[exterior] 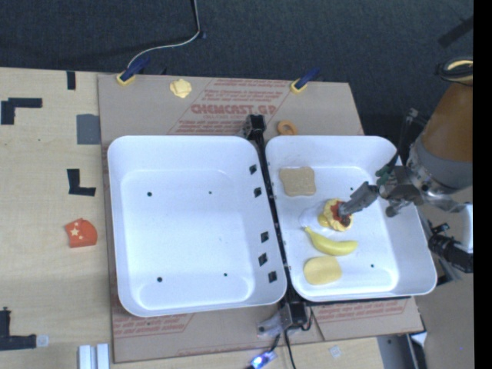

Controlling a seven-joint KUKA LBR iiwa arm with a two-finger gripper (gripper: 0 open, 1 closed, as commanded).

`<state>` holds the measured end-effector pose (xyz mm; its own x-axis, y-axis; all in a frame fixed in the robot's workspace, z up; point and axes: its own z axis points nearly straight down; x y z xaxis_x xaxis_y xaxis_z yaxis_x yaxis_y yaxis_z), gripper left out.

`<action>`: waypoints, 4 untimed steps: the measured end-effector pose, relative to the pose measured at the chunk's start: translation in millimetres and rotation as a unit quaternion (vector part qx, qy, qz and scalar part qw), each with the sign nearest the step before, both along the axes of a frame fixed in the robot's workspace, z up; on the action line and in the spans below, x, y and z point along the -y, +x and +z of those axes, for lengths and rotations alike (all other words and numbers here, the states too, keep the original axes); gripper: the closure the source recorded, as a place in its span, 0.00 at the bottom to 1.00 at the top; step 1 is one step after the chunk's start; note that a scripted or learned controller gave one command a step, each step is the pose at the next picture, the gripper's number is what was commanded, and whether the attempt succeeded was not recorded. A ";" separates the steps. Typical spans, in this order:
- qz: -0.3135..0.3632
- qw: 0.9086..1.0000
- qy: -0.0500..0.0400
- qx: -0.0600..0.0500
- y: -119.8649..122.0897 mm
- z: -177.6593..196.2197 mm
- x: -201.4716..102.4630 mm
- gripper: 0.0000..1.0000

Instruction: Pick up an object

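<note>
The arm (450,148) is grey with a broad orange band above the wrist, ending in a dark metal gripper (346,214) with slim fingers.

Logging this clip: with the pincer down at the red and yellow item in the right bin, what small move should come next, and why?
Probably a short straight lift to test the grasp: the pincer sits on the red and yellow item, close above the banana.

Wooden bench (46,175), cardboard sheet (231,110) (printed red), two white bins (184,148), orange toy (81,233)
</note>
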<state>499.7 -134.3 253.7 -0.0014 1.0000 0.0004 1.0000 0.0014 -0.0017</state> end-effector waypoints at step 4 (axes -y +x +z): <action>0.000 1.000 0.000 0.002 -17.2 282.3 55.9 1.00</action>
